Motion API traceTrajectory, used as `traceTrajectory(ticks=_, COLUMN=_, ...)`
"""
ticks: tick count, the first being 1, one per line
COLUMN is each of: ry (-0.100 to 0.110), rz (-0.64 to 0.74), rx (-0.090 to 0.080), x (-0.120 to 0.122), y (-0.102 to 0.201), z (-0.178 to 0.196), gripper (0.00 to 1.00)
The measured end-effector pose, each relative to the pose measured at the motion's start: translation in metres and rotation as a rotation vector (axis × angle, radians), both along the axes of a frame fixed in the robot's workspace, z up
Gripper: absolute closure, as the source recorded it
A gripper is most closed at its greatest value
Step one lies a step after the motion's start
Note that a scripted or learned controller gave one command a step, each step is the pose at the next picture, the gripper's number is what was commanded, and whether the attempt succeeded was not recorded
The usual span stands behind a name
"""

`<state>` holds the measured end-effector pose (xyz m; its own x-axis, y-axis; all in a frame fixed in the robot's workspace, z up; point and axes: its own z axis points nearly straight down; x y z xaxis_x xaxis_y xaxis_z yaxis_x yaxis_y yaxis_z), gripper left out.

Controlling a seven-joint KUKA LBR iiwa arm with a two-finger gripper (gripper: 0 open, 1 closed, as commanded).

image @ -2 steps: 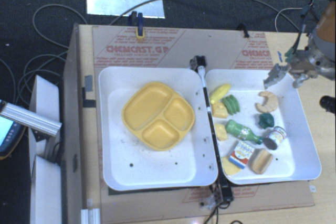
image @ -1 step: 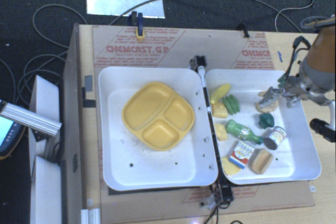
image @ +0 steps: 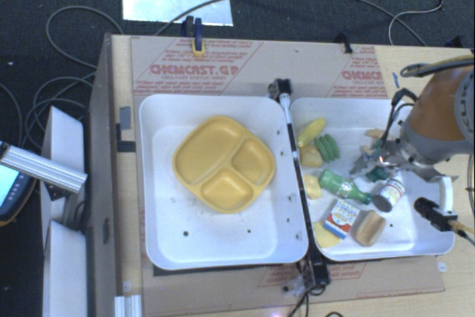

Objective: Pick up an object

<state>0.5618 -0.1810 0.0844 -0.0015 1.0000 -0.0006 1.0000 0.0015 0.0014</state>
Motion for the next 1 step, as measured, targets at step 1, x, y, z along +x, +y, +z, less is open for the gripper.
traceTrajectory(ticks=1, ry=-0.001, rz=-0.001, rx=0.000, x=0.0012, y=0.0022, z=0.0002, gripper=0.00)
